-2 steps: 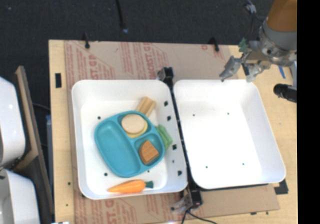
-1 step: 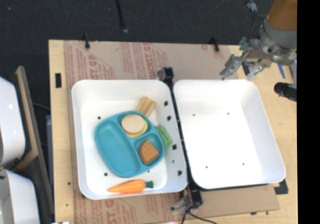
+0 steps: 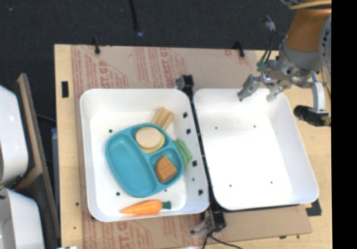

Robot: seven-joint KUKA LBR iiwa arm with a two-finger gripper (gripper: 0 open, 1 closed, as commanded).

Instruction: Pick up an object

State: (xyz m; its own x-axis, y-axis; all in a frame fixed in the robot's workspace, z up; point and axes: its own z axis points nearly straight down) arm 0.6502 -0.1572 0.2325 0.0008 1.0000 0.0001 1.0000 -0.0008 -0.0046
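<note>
We count two white bins on the tabletop [image 3: 72, 131]. The left bin [image 3: 92, 108] carries one blue tray [image 3: 125, 164], with one round biscuit [image 3: 149, 138] and one brown waffle [image 3: 165, 169] in its compartments, one tan block [image 3: 163, 117] touching its far edge, and one carrot [image 3: 143, 207] just beside its near edge. The claw [image 3: 260, 89] hangs over the right bin's [image 3: 262, 153] far rim — fingers spread apart, nothing between them.
</note>
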